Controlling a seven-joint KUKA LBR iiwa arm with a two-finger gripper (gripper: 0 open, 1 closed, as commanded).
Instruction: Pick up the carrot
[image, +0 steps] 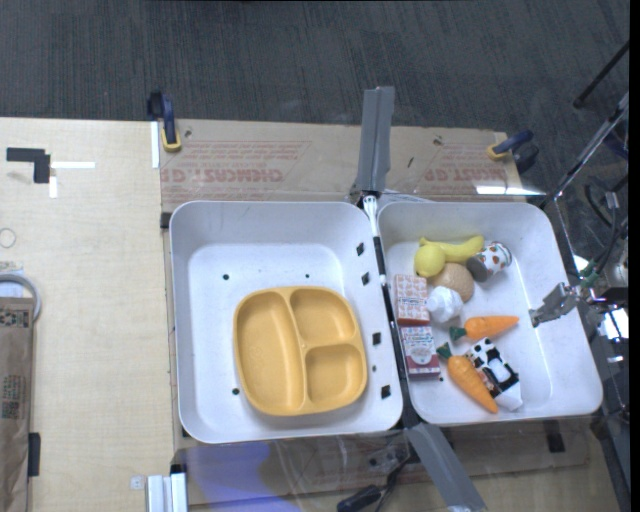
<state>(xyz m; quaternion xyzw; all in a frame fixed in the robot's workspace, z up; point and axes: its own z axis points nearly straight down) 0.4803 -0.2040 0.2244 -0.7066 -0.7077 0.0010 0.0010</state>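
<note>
Two smooth tapered orange carrots lie in the right bin (560, 300): one carrot (492, 326) at centre, a second carrot (470, 381) at its seven o'clock, beside a black-and-white cow toy (495, 372). A yellow divided plate (300, 349) sits in the left bin (200, 300). The hand (553, 303) is at the right bin's three o'clock rim; cannot tell its grip.

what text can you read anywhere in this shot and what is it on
"CHEMCO" in red capitals, seen upside down, on the cardboard sheet behind the bins; the other words in that print are too blurred to read.
Print on the red and white carton in the right bin: too small to read.
Print on the brown paper bag at the left edge: too small to read.
</note>
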